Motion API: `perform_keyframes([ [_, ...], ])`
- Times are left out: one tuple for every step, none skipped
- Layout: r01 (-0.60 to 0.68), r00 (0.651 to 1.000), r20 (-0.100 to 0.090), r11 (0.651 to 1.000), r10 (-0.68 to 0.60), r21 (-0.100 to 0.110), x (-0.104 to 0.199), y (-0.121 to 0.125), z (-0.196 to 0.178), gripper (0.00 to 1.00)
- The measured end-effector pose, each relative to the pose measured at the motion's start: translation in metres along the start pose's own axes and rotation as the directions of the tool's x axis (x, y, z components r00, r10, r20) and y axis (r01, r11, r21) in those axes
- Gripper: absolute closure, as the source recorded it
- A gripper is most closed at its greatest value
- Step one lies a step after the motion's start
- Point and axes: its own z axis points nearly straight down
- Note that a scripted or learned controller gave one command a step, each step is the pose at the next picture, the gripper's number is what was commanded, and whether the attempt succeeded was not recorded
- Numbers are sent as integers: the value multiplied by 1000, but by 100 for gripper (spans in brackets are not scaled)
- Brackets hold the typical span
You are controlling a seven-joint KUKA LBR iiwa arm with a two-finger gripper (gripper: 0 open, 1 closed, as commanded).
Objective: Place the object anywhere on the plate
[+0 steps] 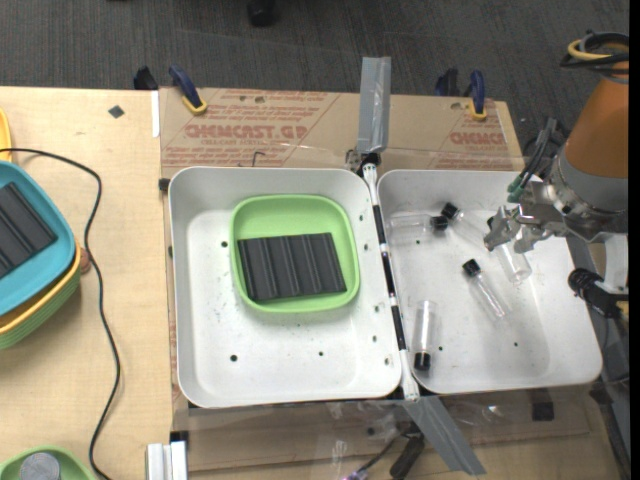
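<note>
Left of the pincer [512,230], well apart: wooden table [80,368], then left white bin [200,368] holding green plate [295,213] with dark ribbed insert [295,266]. Directly beneath and around the pincer: right white bin [560,358]. Just below-left of the pincer, near but apart: clear vial with black cap [482,284], lying flat on bin floor. Further below-left: second clear vial [422,336], black cap toward the near rim. Left of the pincer, near: small black cap [444,214] beside a faint clear tube [405,228]. Pincer low over the bin, tips spread, nothing visibly between them. No vial on plate.
</note>
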Motion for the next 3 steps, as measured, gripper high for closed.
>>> perform_keyframes([
  [0, 1000, 0, 1000, 0, 0, 0, 0, 0, 0],
  [-229, 973, 2, 973, 229, 1, -7, -7, -25, 0],
  [-449, 894, 3, 894, 449, 1, -41, -31, -80, 0],
])
